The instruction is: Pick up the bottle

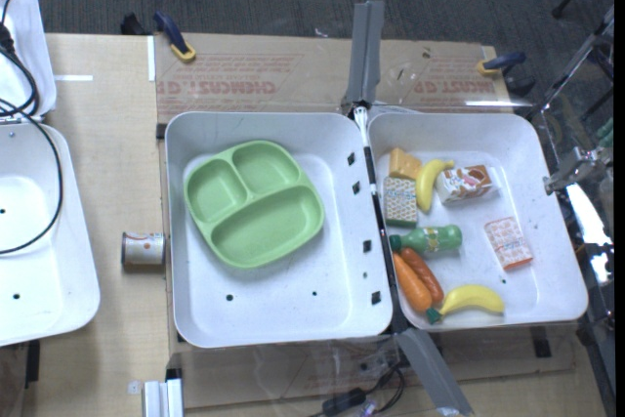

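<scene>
The bottle is small and green with a yellow-and-white label. It lies on its side near the middle of the right bin, its cap end pointing left toward the divider. A carrot lies just below it, touching or almost touching. A speckled green packet sits just above it.
The right bin also holds two bananas, an orange block, a white and red carton and a red-patterned packet. A green divided plate lies in the left bin. A small can rests on the bench.
</scene>
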You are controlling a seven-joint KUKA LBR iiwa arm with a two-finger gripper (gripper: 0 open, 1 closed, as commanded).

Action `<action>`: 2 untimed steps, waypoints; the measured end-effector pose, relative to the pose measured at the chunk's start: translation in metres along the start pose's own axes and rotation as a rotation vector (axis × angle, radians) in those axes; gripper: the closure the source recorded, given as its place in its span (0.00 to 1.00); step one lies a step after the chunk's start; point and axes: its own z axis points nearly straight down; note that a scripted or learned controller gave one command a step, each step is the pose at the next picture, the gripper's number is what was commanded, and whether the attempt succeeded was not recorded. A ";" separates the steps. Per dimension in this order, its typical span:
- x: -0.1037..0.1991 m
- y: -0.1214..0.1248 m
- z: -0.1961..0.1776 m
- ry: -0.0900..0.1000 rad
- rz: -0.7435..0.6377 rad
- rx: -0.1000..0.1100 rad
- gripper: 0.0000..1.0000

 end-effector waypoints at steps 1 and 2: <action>0.003 -0.025 0.039 0.001 -0.130 -0.001 0.00; 0.051 -0.037 0.134 0.001 0.166 0.001 0.00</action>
